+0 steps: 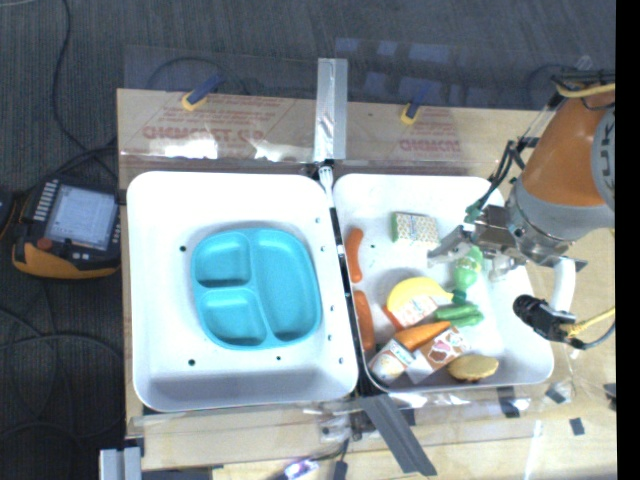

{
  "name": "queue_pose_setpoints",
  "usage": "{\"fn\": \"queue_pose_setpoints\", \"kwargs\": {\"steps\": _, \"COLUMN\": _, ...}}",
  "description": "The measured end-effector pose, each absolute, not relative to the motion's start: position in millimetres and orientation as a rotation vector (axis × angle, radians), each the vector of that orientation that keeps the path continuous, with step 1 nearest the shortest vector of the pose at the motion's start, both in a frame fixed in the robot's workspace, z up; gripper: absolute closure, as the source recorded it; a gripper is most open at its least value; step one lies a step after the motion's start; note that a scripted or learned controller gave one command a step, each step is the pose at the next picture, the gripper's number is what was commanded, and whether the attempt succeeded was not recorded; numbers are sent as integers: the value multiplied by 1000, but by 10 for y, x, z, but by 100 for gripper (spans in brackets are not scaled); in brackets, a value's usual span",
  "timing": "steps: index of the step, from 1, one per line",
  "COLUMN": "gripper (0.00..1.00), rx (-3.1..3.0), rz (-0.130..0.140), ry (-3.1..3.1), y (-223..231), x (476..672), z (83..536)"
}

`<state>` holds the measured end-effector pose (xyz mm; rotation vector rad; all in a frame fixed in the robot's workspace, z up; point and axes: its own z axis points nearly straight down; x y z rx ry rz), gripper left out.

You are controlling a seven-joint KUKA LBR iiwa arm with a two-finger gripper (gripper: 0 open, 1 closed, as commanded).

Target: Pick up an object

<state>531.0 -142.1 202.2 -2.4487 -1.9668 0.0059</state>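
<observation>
Seen from the fixed overhead camera, the grey-and-orange arm [570, 168] is reached in from the right over the right-hand bin [520, 193], with the pincer [468, 258] lowered among the toy food heaped there; whether it is spread or closed cannot be told from this angle, and nothing can be confirmed as gripped. A small green piece [466, 273] is seen directly under the pincer, touching or just beside it, and is judged the likeliest target of the pick. The rest of the pile is crowded toward the bin's near left corner: a yellow wedge [415, 295], a carrot [420, 334], a green pod [458, 315], a bread-like brown piece [473, 368], and two sausages [353, 253] laid along the dividing wall, with a pale green box [414, 227] set apart near the far side. The left bin [160, 368] is occupied by a blue divided tray [258, 286], apparently kept as the place for anything lifted out. Both bins are carried side by side on the bench [150, 118], so that a short sweep is all a transfer would require.
</observation>
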Motion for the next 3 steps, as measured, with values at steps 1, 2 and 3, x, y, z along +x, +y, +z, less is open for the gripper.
{"fn": "queue_pose_setpoints", "kwargs": {"steps": 1, "gripper": 0, "rx": -2497, "rz": 1, "ry": -1903, "y": -1866, "x": 5605, "z": 922}}
{"fn": "queue_pose_setpoints", "kwargs": {"steps": 2, "gripper": 100, "rx": -2494, "rz": -1, "ry": -1903, "y": -1849, "x": 5607, "z": 1013}}
{"fn": "queue_pose_setpoints", "kwargs": {"steps": 3, "gripper": 100, "rx": -2570, "rz": 7, "ry": -1809, "y": -1931, "x": 5739, "z": 1966}}
